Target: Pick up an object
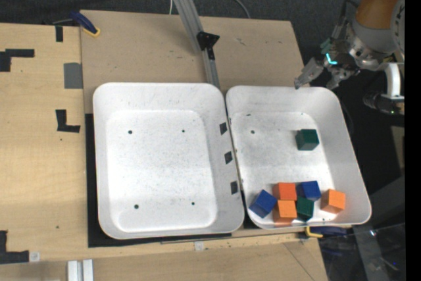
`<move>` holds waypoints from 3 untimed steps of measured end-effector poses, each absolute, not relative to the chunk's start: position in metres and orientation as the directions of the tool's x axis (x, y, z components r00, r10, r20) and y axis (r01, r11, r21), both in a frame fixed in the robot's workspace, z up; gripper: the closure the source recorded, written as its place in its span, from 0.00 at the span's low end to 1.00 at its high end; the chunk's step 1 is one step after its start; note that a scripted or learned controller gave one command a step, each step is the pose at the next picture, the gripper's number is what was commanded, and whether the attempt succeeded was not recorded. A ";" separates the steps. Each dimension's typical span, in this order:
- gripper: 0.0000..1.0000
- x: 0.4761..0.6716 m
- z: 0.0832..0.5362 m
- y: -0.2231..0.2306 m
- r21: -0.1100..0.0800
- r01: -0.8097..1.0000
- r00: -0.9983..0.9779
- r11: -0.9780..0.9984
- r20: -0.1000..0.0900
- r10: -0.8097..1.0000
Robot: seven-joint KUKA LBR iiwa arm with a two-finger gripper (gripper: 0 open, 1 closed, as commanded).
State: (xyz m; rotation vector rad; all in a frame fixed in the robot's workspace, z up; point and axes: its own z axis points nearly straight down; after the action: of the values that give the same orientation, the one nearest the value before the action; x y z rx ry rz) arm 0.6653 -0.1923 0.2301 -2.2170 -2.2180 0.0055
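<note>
gripper (pixel 314 78) hung past right bin's (pixel 342 141) far rim, finger state indeterminable; lone green cube (pixel 306 139) offered clearest target, best approached squarely from above.

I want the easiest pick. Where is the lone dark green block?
The dark green block sits alone in the right bin, upper right part, apart from the cluster of blocks along its near edge.

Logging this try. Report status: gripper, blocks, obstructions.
Gripper above right bin's far rim, holding nothing. Lone green block apart; six blocks clustered at near wall. Nothing blocking the green block.
</note>
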 end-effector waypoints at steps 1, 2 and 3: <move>0.00 0.666 0.234 -0.192 -0.002 1.000 -0.002 0.002 -0.001 1.000; 0.00 0.661 0.170 -0.194 -0.007 1.000 -0.001 0.001 0.000 1.000; 0.00 0.662 0.125 -0.189 -0.006 1.000 -0.003 0.003 0.000 1.000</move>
State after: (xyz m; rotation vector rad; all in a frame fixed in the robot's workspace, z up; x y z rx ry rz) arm 0.6625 -0.1892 0.1251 -2.2156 -2.2212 0.0066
